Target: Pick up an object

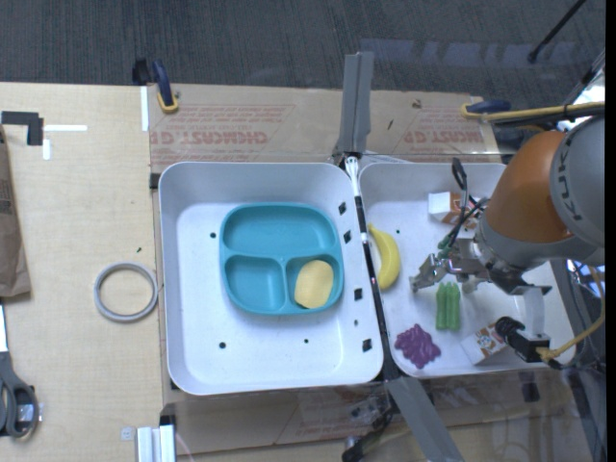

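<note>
- Step: approach. Tool (445,275) is low in right bin (409,189), directly above green block (448,306); nothing seen between its fingers.
- Tool state: cannot tell.
- Next: likely descend and centre on block.
- Room: banana (385,256) and purple grapes (417,345) near; bin wall well apart.

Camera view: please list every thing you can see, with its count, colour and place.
bins: 2, white, side by side on the bench
tray: 1, teal, left bin
round food piece: 1, yellow, tray's lower right compartment
banana: 1, yellow, right bin, left edge
green piece: 1, right bin, under the pincer
grapes: 1 bunch, purple, right bin, front
ring: 1, grey, bench, left
arm: 1, grey and orange, right
pincer: 1, over right bin
</note>
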`<action>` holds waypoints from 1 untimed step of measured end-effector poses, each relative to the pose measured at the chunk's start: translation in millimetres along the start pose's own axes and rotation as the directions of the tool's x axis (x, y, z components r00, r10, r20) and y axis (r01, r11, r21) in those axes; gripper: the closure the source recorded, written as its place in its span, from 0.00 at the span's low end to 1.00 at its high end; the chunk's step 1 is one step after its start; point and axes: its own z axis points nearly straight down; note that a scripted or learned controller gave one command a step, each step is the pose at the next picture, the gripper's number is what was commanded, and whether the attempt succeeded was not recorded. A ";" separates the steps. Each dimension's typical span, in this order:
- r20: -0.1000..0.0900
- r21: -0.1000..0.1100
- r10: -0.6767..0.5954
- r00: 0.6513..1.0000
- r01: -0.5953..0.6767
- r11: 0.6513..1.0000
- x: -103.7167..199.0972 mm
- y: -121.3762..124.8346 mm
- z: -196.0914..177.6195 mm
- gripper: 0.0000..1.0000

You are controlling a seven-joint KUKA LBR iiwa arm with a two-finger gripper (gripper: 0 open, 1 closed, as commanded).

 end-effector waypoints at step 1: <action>0.001 -0.003 -0.171 0.985 0.171 0.985 -13.6 13.4 -67.5 0.00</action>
